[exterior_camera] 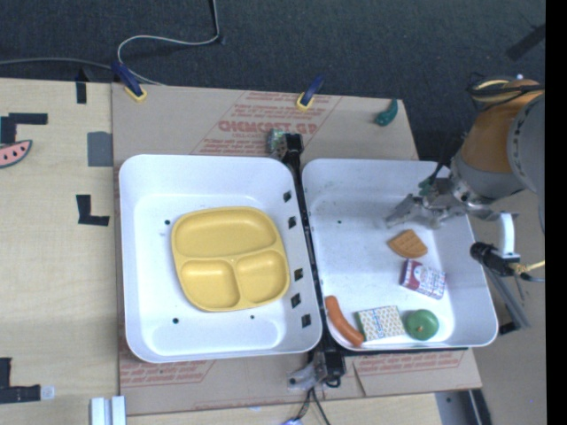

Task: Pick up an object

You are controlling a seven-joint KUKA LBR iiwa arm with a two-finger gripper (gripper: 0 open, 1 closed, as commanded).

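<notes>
The claw [416, 209] hangs low in the right bin [354, 193], its fingers spread apart and gripping nothing, just above and beside the orange cracker-like piece [407, 243]. This looks like the approach step, before any grasp. Further along that bin lie a small red-and-white packet [423, 280], a green ball [423, 324], a patterned card [380, 322] and an orange sausage [342, 320]. Next it should centre over the cracker-like piece, drop, and close

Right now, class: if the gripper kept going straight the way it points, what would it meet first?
The gripper points left and down into the right bin. Probably bare bin floor first, just above the orange cracker; depth is hard to judge from this slant.
</notes>
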